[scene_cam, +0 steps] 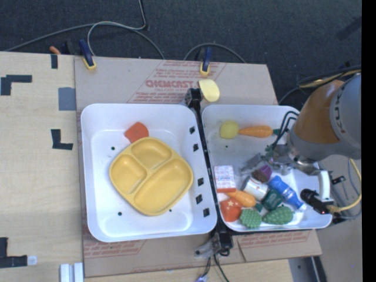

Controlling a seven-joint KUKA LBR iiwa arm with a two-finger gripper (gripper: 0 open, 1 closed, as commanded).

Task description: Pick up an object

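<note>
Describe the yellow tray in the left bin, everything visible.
The yellow tray looks like smooth moulded plastic, rounded, with three compartments: two smaller at the upper left, one larger at the lower right. It lies flat, face up, turned diagonally near the middle of the left bin. An orange piece sits at its upper-left rim.

Bench (35, 175) bears cardboard (170, 78) (two bins (94, 216) atop).

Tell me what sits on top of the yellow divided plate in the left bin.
Nothing sits on the yellow divided plate; its three compartments show bare. An orange piece lies beside its upper-left edge, on the left bin. What the plate covers underneath cannot be seen.
</note>
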